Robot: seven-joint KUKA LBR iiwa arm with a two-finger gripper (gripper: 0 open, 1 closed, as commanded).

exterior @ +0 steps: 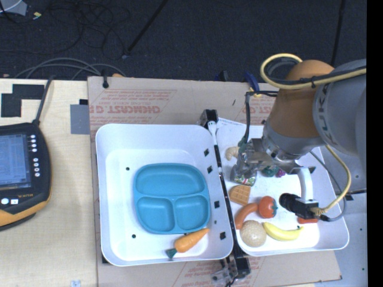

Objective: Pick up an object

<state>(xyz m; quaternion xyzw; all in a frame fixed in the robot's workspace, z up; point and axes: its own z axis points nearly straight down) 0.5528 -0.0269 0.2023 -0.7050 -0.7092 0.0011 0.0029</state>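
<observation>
My gripper (245, 175) hangs low over the upper left part of the right bin (336, 239), just above a square waffle (240, 194). In the same bin lie a red tomato (267, 206), an orange sausage (244, 214), a yellow banana (281, 232) and a round beige piece (253, 234). A small pale item (231, 153) sits at the bin's left wall beside the gripper. Something purple (276, 172) peeks out from under the wrist. I see nothing held in the gripper.
The left bin (114, 160) holds a blue divided plate (170, 197) and a carrot (190, 241) near its front right corner. A ridge (216, 178) separates the two bins. A control pendant (21, 166) lies on the bench at far left.
</observation>
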